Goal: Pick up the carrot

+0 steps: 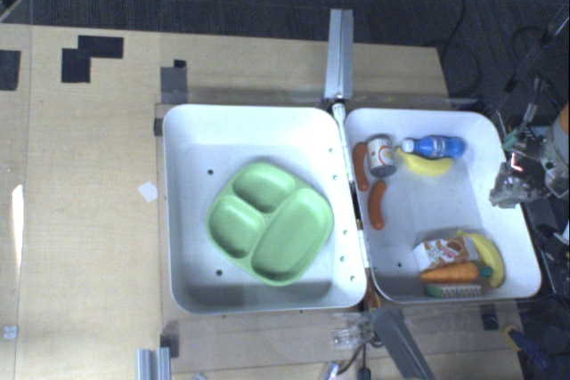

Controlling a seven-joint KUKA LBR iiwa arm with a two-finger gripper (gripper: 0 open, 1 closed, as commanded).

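- The view looked down at a slant on a light wooden table [89, 191] that carried two shallow white bins side by side.
- The left bin [191, 156] held a green divided plate [270, 221] with three compartments, lying near the bin's middle.
- The right bin [419, 209] held the carrot [451, 272], lying flat near the front right corner. It lay just in front of a small printed packet [438, 252], and a banana [489, 257] curved around its right end.
- Elsewhere in the right bin were two sausages [377, 204] along the left wall, a small can [382, 155], a second banana [426, 163] and a blue bottle [436, 146] near the back.
- The gripper [514, 188] sat at the right bin's right rim, well apart from the carrot and further back than it.
- It was too small and blurred to tell whether the jaws were apart or together; nothing showed between them.
- Judged from this, the task had barely begun: the carrot was untouched in the bin, and the reach, the grasp and the lift were all left to do.
- The packet and banana pressed close to the carrot, which could crowd a grasp.
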